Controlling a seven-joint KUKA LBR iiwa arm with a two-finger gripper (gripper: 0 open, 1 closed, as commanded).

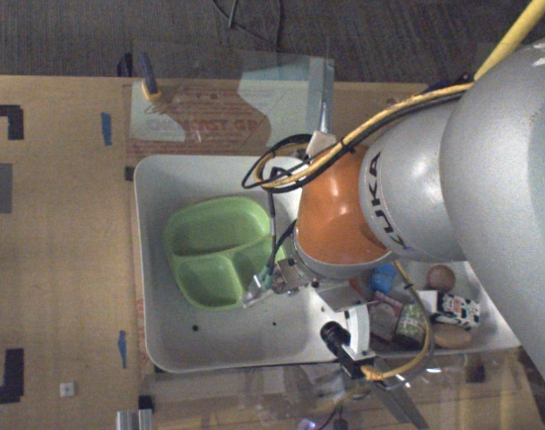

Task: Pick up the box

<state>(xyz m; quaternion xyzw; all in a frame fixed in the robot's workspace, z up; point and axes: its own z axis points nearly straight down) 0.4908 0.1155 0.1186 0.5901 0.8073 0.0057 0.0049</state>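
A fixed camera looks down at a slant on a wooden counter [57,267] carrying a shallow white bin [165,330]. A large grey arm [488,177] with an orange band [335,213] reaches in from the right and covers much of the bin's right half. Its gripper [259,285] sits low over the bin, at the right edge of a green divided tray [214,249] that lies tilted in the bin's left part. Whether the gripper is open or closed cannot be told from here, and nothing can be seen held in it.

To the right of the arm's wrist, against the bin's far right side, lies a small cluster of things: a blue item [383,280], a dark jar-like item [411,325], a round brownish object [441,278], and a small white box with black patches [458,310]. That box is likely the target. It lies well apart from the gripper, to its right, partly behind the arm, so the arm would need to draw back rightward to reach it.
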